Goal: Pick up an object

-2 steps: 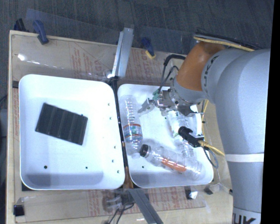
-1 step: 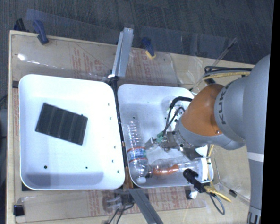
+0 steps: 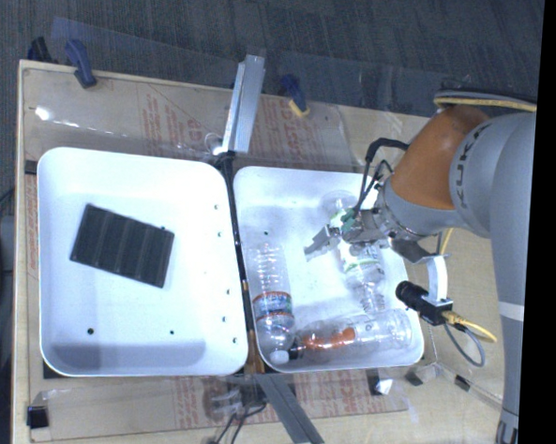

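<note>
Nothing lifted yet, as far as I could judge. The end effector (image 3: 338, 231) was down inside the right shallow white bin (image 3: 261, 192), near its back right corner, among clear plastic bottles; I couldn't tell its state. A clear plastic bottle with a blue label (image 3: 271, 302) lay along the bin's left wall, and another clear bottle with orange inside (image 3: 351, 335) lay along its front edge. A dark ribbed rectangular pad (image 3: 123, 244) lay in the left white bin (image 3: 56, 170).

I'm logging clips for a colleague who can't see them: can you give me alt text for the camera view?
The grey and orange robot arm reaches from the right into the right bin, its claw low over clear plastic bottles lying there. The left bin holds a flat dark ribbed mat.
</note>
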